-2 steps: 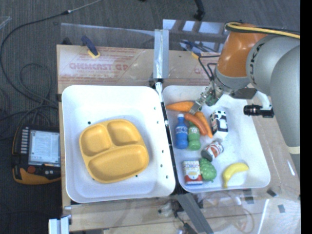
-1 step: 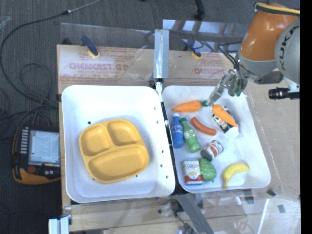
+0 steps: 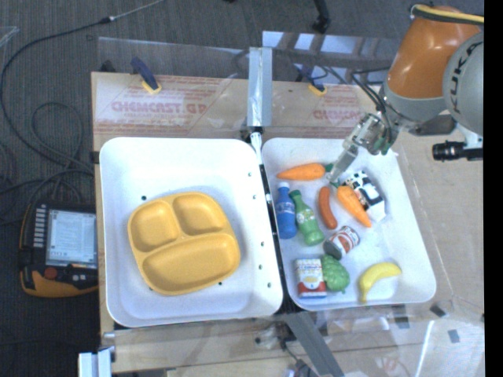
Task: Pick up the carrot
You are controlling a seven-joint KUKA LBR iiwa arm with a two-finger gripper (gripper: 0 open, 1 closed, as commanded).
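Two carrots lie in the right bin. One carrot with a green top lies flat near the bin's far edge. The other carrot lies at a slant just right of an orange-red sausage. My gripper reaches in from the upper right and hangs low between the two carrots, its tip close to the green end of the far carrot. Nothing is seen held in it.
The right bin also holds a blue bottle, a green bottle, a black-and-white toy, a can, a small box, a green vegetable and a banana. A yellow divided plate sits in the left bin.
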